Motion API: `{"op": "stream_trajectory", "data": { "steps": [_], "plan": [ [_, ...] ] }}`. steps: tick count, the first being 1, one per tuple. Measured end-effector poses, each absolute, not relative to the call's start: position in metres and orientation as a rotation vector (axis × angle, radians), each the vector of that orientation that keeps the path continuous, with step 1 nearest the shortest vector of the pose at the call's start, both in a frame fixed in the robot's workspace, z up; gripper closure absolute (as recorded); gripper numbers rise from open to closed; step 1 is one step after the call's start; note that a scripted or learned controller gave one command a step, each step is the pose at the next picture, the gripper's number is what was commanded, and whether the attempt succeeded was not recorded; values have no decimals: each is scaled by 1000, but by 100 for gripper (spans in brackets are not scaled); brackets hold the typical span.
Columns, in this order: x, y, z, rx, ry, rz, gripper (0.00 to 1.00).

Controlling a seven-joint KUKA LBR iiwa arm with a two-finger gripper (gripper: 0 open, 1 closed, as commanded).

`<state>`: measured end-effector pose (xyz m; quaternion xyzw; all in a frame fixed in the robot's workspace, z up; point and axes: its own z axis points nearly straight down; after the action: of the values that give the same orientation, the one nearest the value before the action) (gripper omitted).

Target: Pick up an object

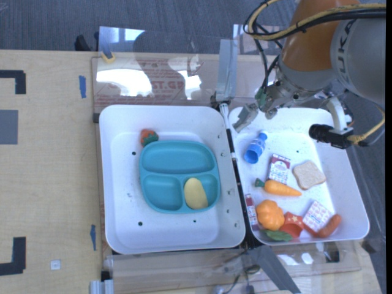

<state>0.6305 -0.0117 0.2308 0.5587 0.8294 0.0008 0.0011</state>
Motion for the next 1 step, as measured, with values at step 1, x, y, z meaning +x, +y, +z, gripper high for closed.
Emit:
{"op": "stream_trajectory", "data": {
  "steps": [1],
  "plan": [
    [631,-79,182,1815,2569,-7,0]
  ]
}}
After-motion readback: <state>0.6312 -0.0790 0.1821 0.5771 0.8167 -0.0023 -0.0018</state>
